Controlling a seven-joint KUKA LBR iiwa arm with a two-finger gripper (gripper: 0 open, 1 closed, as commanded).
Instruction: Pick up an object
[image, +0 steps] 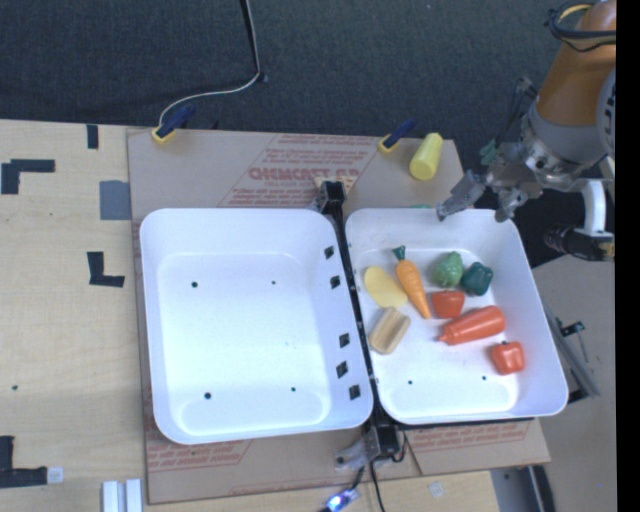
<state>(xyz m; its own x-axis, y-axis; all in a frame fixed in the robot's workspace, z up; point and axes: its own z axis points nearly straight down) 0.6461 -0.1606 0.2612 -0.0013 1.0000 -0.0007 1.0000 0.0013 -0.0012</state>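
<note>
The right bin (520, 400) holds several toy foods: a yellow lemon-like piece (383, 287), an orange carrot (411, 285), a tan bread roll (389, 330), a green broccoli (448, 269), a dark green pepper (477, 278), a small red piece (447, 303), a long red-orange pepper (473, 325) and a red block (508, 357). My gripper (478, 200) hovers open above the bin's far rim, up and right of the broccoli, with nothing between its fingers.
The left bin (240, 320) lies beside the right one. A yellow cylinder (426, 157) rests on the cardboard behind the right bin. Blue clamps (172, 121) hold the cardboard's far edge. A white cable (230, 90) runs across the dark backdrop.
</note>
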